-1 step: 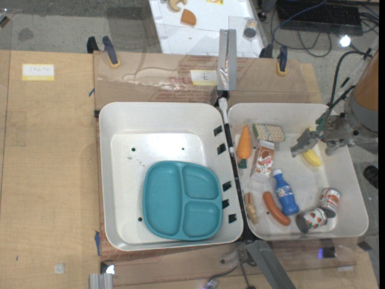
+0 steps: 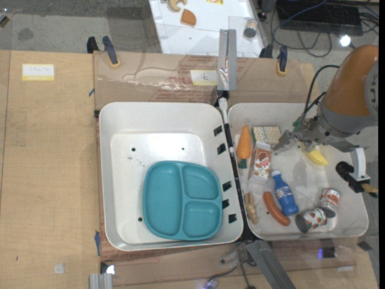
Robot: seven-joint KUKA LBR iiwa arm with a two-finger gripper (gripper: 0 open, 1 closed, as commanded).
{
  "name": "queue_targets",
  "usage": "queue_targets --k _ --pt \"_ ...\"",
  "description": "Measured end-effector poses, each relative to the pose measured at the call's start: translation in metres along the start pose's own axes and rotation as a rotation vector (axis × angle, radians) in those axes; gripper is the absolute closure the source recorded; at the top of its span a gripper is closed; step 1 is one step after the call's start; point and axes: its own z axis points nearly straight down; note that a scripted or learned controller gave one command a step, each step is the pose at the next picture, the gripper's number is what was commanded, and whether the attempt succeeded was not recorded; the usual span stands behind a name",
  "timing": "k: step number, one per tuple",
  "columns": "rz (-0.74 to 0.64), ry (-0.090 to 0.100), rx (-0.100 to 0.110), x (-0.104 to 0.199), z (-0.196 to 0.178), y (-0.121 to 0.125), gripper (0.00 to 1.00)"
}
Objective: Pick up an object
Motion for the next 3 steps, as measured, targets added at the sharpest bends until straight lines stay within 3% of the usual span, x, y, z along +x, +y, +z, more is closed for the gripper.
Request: queue_targets --k 1,2,3 --pt "-0.021 0.017 0.003 -0.040 0.021 0.040 0.00" --pt "0.017 0.019 0.004 -0.040 0.021 0.052 0.00" --pt "-0.075 0.013 0.003 -0.039 0.021 0.053 0.00"
